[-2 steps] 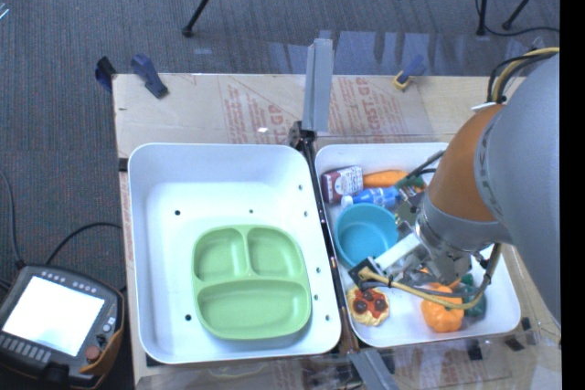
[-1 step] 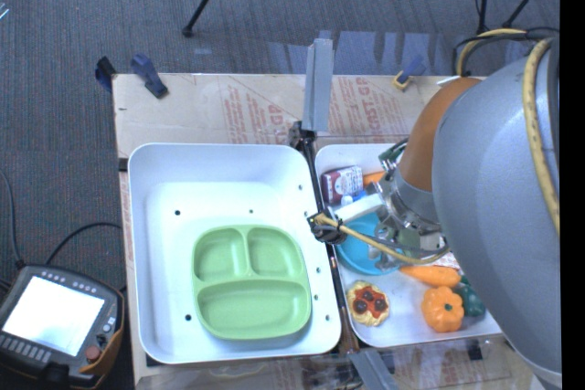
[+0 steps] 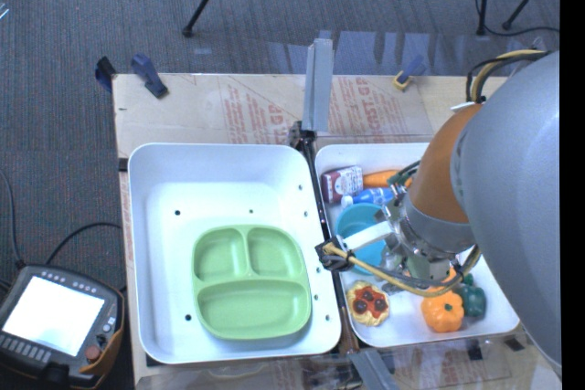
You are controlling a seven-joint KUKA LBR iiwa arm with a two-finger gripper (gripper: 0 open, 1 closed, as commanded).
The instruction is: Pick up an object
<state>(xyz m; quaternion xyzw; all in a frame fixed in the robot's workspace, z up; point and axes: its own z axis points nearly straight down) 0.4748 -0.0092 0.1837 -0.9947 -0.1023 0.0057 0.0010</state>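
A fixed camera looks down at a slant on a wooden bench (image 3: 228, 110) that carries two shallow white bins side by side.

The left bin (image 3: 164, 187) holds a pale green plate (image 3: 251, 281) with three compartments, lying flat toward the near right part of the bin.

The right bin (image 3: 498, 315) holds a cluster of small things. At its far left corner lies a dark red packet (image 3: 343, 184), with a blue and white item (image 3: 377, 195) just beside it and an orange piece (image 3: 384, 177) next to that. Below them sits a blue bowl (image 3: 358, 222). Near the front edge lies a small toy pizza slice (image 3: 369, 304) with red and dark toppings. To its right sits an orange pumpkin-shaped toy (image 3: 443, 311), touching a dark green item (image 3: 473, 300).

The grey robot arm (image 3: 516, 196) reaches in from the right and covers much of the right bin — its orange band (image 3: 437, 187) sits above the wrist. The gripper (image 3: 409, 262) is low over the middle of the right bin, between the blue bowl and the pumpkin toy. Cables and the wrist hide its tip, so whether it grips anything cannot be told.

On the floor at lower left rests a handheld control pendant (image 3: 57, 317) with a bright screen. Blue clamps (image 3: 148, 74) sit at the bench's far edge.
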